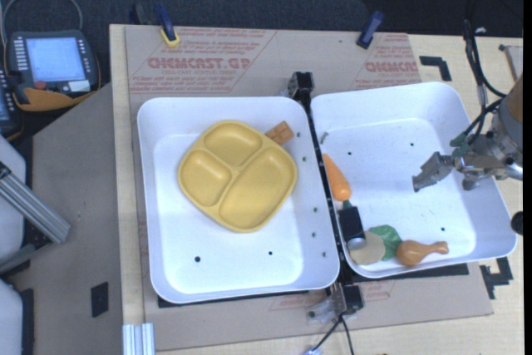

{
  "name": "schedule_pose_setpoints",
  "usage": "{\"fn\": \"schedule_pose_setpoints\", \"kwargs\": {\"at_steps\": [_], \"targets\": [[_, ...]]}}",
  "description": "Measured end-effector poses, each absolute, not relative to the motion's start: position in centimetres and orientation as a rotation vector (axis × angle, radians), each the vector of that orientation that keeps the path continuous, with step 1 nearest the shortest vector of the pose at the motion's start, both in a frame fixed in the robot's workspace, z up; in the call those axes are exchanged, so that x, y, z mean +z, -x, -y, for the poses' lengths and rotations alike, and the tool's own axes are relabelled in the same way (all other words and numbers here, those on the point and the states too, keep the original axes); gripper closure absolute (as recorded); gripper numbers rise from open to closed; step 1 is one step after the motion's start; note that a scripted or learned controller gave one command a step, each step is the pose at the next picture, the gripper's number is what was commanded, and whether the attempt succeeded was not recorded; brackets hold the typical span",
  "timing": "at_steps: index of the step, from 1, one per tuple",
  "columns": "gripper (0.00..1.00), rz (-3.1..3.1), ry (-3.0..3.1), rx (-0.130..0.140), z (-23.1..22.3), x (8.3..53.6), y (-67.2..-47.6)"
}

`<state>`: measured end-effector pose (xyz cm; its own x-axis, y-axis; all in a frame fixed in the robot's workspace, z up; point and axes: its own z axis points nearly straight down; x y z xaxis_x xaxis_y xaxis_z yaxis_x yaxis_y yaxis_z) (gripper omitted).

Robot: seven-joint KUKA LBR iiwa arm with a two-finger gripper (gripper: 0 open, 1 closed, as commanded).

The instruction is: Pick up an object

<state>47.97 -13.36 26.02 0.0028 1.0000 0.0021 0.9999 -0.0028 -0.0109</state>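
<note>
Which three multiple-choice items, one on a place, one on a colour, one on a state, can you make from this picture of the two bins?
1. Where is the carrot?
A. right bin, by its left wall
B. on the divided plate
C. outside both bins

2. What colour is the divided plate?
A. blue
B. yellow
C. red

3. Where is the gripper?
A. over the left bin
B. over the right bin
C. off the bench

Answers: 1 A, it lies along the divider; 2 B, plainly yellow; 3 B, it hangs above the right bin.

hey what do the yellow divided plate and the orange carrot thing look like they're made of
The yellow divided plate looks like molded plastic: one even color, smooth matte surface, rounded compartment ridges. The carrot seems to be a plastic or rubber toy: uniform orange with a soft sheen. Which one, I can't tell.
</note>
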Motion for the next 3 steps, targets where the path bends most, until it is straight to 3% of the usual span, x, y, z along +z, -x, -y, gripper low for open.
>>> {"fn": "schedule_pose_setpoints", "kwargs": {"at_steps": [1, 3], "targets": [[0.0, 2.221, 2.221, 0.0, 13.3, 26.5, -48.2], [0.0, 2.217, 2.218, 0.004, 12.2, 17.1, -48.5]]}}
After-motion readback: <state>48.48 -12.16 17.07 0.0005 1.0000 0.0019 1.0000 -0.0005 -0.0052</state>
